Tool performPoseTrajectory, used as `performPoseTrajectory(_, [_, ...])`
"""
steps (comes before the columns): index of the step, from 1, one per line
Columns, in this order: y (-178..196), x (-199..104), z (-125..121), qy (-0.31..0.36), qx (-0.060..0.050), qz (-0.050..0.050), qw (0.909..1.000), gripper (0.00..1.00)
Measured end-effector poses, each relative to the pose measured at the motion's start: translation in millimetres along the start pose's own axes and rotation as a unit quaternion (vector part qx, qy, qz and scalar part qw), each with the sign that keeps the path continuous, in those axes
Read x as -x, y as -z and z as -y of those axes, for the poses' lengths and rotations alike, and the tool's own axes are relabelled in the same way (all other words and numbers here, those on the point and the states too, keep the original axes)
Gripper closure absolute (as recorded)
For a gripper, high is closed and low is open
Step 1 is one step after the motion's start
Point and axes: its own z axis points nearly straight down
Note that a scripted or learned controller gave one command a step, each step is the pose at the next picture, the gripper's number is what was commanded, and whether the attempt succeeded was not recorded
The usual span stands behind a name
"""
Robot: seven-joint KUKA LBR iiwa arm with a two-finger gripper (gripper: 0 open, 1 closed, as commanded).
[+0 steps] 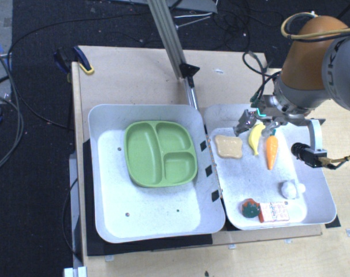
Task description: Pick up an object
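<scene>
The right bin [313, 172] holds a slice of bread [228, 147], a yellow banana [256, 139], an orange carrot [271, 152], a small white object [290, 189], a red and green toy fruit [250, 208] and a red and white box [274, 212]. My gripper [258, 124] hangs at the far side of this bin, just above the upper ends of the banana and the carrot. Its fingers are spread open, one on each side of the banana's tip. Nothing is lifted.
The left bin [105, 206] carries a green divided plate [162, 153]. A slanted metal pole [169, 33] ends at the far rim between the bins. Black clips sit along the shared wall [212, 169]. Cables trail by the arm on the right.
</scene>
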Motion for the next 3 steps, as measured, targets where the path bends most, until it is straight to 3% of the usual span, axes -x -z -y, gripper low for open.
performPoseTrajectory(1, [1,0,0,0.000,0.001,0.000,1.0000,0.00])
performPoseTrajectory(3, [-118,7,8,-0.001,-0.001,0.000,1.0000,0.00])
